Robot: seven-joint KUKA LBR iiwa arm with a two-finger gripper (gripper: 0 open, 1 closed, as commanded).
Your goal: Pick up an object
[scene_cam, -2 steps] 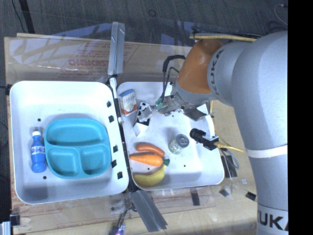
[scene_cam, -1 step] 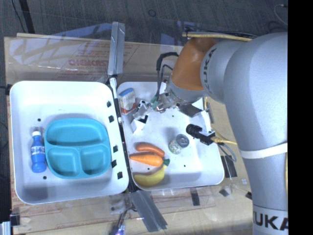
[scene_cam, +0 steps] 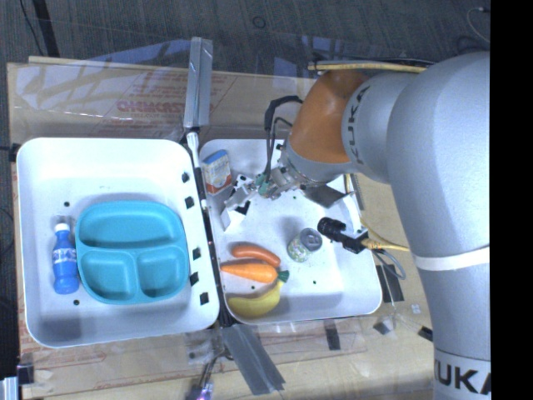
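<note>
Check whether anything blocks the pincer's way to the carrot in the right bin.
Nothing visible does. The pincer hangs over the right bin's upper left, beside the cup. The carrot lies lower, and bare bin floor separates them. A sausage touches the carrot above and a banana below, which could crowd a grasp.

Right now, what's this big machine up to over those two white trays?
A grey robot arm reaches from the right into the right bin, its gripper low near the bin's far left corner, beside a small jar. Nearer the front lie a carrot, a sausage, a banana and a small can. The left bin holds a blue divided plate and a blue bottle.
</note>
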